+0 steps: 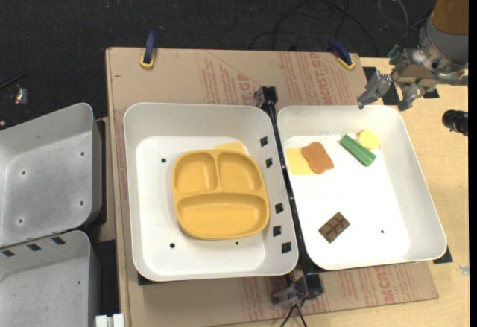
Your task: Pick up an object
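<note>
The right bin [417,191] holds several small items. A green bar [358,150] lies near its far wall with a yellow round piece [369,139] touching it. A brown oval piece [317,157] rests partly on a flat yellow slice [297,162]. A dark brown gridded square [334,226] lies alone toward the near side. My gripper [387,97] hangs above the far right rim of this bin, up and right of the green bar. It is open, with nothing between its fingers.
The left bin [145,169] holds a yellow divided plate [221,194]. A black divider with clips [277,169] runs between the two bins. Grey metal trays [45,169] sit off the bench at the left. Cables lie on the dark floor behind.
</note>
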Motion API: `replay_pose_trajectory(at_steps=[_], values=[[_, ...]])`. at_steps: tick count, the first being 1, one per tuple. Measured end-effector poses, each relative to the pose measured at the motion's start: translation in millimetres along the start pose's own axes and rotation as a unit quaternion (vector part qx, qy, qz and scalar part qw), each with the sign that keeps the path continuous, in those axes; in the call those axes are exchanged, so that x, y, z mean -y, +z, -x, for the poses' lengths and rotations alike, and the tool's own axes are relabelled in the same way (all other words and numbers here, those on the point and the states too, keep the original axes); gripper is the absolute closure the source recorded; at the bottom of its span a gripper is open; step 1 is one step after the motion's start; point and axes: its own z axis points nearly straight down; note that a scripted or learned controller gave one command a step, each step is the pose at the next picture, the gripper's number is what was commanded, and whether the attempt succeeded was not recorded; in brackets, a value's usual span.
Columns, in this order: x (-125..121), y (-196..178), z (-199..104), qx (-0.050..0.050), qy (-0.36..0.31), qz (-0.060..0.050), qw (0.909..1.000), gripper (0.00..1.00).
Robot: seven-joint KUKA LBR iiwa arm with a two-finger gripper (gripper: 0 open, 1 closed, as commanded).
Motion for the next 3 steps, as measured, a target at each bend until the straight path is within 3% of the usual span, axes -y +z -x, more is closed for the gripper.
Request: replay_pose_trajectory(at_steps=[1, 3], values=[[-2, -7, -1, 0.001, -0.001, 0.005, 1.0000, 0.00], [-4, 99, -10, 0.000, -0.002, 0.002, 1.0000, 0.00]])
